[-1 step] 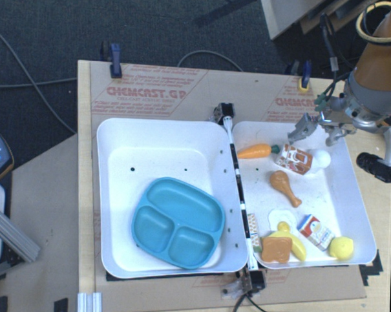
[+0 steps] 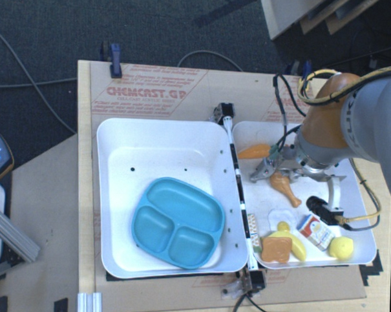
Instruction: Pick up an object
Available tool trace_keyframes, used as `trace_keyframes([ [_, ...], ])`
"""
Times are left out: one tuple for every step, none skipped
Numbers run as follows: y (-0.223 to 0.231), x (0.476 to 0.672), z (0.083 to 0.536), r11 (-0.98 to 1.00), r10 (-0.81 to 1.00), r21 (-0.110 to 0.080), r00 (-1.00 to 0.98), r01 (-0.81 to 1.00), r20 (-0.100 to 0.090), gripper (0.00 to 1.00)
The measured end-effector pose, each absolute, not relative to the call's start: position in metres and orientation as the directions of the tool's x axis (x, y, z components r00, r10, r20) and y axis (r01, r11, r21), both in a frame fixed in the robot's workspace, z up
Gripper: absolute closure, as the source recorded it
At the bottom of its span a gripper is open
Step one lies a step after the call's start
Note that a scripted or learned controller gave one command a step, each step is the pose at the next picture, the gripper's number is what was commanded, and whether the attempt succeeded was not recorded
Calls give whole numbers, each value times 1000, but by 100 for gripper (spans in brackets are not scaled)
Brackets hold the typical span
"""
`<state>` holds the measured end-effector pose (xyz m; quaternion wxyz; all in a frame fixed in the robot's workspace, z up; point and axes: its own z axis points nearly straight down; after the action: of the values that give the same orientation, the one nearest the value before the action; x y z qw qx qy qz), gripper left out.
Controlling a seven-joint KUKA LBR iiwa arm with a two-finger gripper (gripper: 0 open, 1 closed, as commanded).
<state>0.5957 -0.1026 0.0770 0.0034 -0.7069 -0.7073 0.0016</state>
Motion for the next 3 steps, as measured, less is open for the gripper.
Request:
trace_keyframes([
  [-105,599,95,-2,1000,3,2,1000,-1,100],
  [-105,598,94,-2,1000,2,2,1000,-1,0],
  [-101,542,84,-2,1000,-8,2,1000,3,0],
])
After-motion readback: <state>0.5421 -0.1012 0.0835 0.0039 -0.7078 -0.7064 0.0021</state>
